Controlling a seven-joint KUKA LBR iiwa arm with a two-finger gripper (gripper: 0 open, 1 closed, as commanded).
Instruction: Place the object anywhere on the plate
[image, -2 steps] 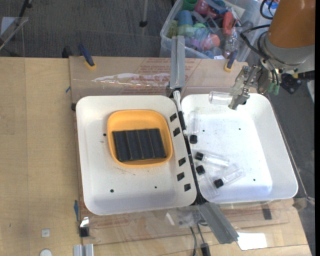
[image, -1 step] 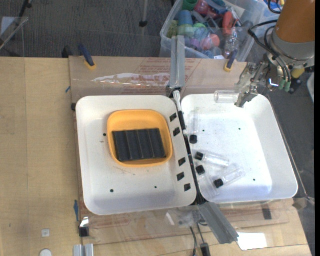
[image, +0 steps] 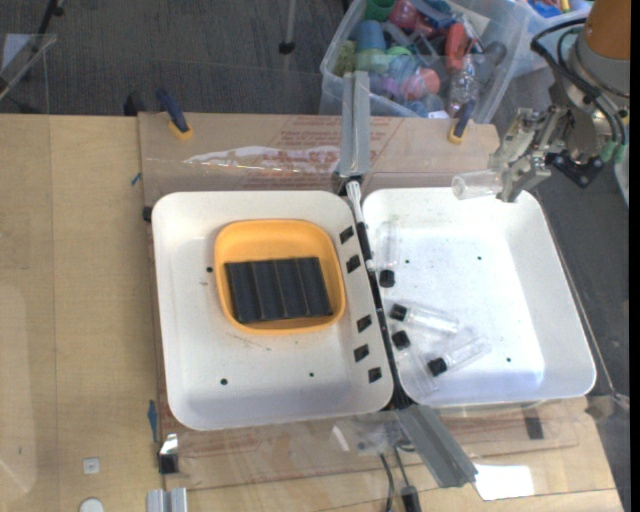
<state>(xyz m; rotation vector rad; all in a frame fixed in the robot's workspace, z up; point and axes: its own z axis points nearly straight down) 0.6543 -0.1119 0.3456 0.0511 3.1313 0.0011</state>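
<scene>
An orange plate (image: 233, 243) lies in the left bin (image: 190, 380) and carries a black ribbed block (image: 278, 288). Several clear tubes with black caps lie in the right bin (image: 540, 300): one by the left wall (image: 386, 245), one in the middle (image: 430, 320) and one nearer the front (image: 462, 352). My gripper (image: 508, 187) hangs over the far rim of the right bin, well to the right of the plate. Its fingers are shut on another clear tube (image: 475, 185), which sticks out level to the left.
A metal bar (image: 352, 130) runs back from the seam between the bins, where black clips (image: 362, 323) line the edge. A clear tote of colourful items (image: 430, 45) stands behind. Cables and the arm's wrist (image: 590, 90) crowd the upper right.
</scene>
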